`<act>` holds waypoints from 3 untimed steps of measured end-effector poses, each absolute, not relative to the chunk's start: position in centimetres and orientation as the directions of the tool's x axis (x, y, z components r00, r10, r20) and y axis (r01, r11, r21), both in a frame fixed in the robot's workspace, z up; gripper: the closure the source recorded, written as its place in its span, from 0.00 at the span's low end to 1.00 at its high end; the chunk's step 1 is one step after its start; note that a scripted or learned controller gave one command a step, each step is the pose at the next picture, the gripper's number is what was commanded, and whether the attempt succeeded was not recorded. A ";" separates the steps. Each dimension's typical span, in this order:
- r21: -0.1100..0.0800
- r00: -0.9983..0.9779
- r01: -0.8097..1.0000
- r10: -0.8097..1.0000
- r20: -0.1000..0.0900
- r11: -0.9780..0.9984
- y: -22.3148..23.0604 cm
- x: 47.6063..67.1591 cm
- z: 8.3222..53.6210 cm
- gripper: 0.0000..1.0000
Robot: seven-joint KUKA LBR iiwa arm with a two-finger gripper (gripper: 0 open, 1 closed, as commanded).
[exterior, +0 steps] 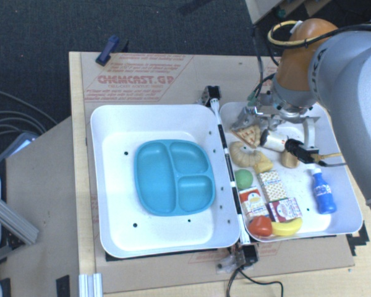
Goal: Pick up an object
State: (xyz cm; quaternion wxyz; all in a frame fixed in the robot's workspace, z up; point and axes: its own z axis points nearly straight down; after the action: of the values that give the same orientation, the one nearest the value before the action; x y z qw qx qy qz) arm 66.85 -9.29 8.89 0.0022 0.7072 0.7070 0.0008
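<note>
The likeliest target is the small white cylinder (273,141), lying on its side in the right bin (349,218) directly beneath the gripper (278,121). It looks light, rigid and smooth, so it may roll or slip; taking it across its round body, midway along its length, seems safest. Whether the gripper has it cannot be told. Just left of the cylinder lies a tan cracker-like wedge (247,133), and below it a beige lumpy piece (252,158), probably soft. Farther from the cylinder, a blue bottle (322,192) lies toward the bin's right wall.
</note>
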 end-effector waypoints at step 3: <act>0.005 -0.001 1.000 1.000 -0.001 0.001 -9.3 66.9 8.9 0.00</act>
State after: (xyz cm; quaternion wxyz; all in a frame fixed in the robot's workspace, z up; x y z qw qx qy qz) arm 66.86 -9.35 8.89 0.0019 0.7069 0.7073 0.0013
